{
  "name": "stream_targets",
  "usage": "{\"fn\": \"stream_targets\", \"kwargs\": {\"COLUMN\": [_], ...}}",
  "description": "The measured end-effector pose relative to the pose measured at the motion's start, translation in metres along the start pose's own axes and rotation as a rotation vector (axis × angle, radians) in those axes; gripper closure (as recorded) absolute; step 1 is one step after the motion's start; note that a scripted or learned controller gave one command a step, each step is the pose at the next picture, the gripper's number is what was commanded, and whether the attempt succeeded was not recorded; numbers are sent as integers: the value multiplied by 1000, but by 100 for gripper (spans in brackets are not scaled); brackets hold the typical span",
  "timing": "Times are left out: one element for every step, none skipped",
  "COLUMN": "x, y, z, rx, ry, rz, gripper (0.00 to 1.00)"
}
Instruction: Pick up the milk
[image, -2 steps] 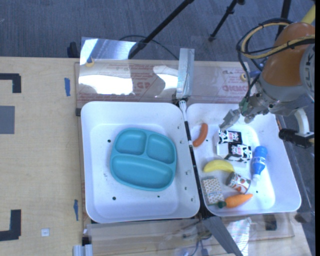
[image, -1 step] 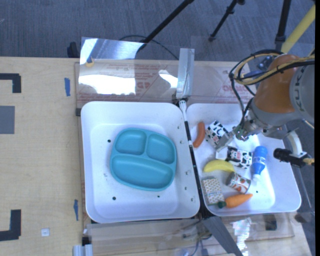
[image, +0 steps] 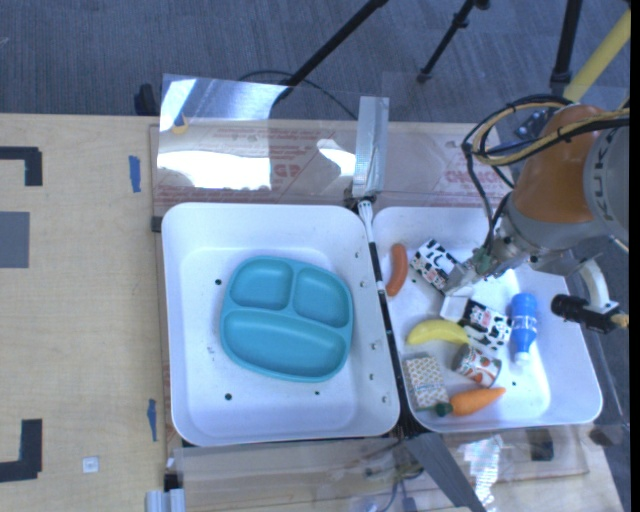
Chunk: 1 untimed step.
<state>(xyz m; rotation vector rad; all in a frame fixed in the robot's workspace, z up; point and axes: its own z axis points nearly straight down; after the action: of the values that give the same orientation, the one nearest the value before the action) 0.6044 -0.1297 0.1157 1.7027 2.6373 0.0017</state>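
Pale wooden worktop (image: 80, 300) under grey carpet, two white bins side by side, and the action sat in the right bin (image: 570, 395). The milk (image: 434, 263), a cow-patterned carton, lay tilted in that bin's upper left, just beside the sausage (image: 397, 270). The gripper (image: 487, 262) hung low just to the carton's right, close in, though whether it touched was hard to call, and whether its grasp was clenched or released could not be told from up here. A second cow-print carton (image: 486, 322) lay lower down, near the banana (image: 437, 332) and the blue bottle (image: 523, 325). Over in the left bin, the teal divided plate (image: 287, 318) sat alone. The risk, by my reading: a tilted carton could skid toward the sausage, or the program could settle on the wrong carton.
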Motion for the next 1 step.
{"fn": "stream_targets", "kwargs": {"x": [39], "y": [79], "z": [-67], "rx": [8], "ry": [1], "rz": [622], "gripper": [100]}}
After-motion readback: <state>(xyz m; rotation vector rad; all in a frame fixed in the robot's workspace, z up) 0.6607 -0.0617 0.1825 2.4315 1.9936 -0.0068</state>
